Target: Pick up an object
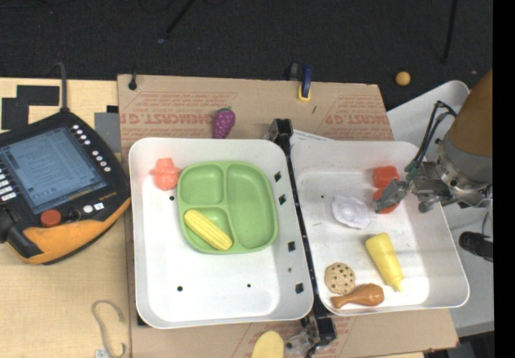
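In the right bin (451,284), my gripper (389,192) reaches in from the right and sits low over a red-orange toy (384,174) near the bin's far right part. Red shows both above and below the gripper's tip, so it overlaps that toy. A crumpled white object (350,211) lies just left of the gripper. Nearer the front are a yellow bottle (385,260), a cookie (339,276) and a brown drumstick (360,297).
The left bin (209,292) holds a green divided plate (241,195) with a yellow corn cob (208,229), and a pink-orange toy (164,174). Purple grapes (223,121) lie on the cardboard behind. A teach pendant (52,175) sits at far left.
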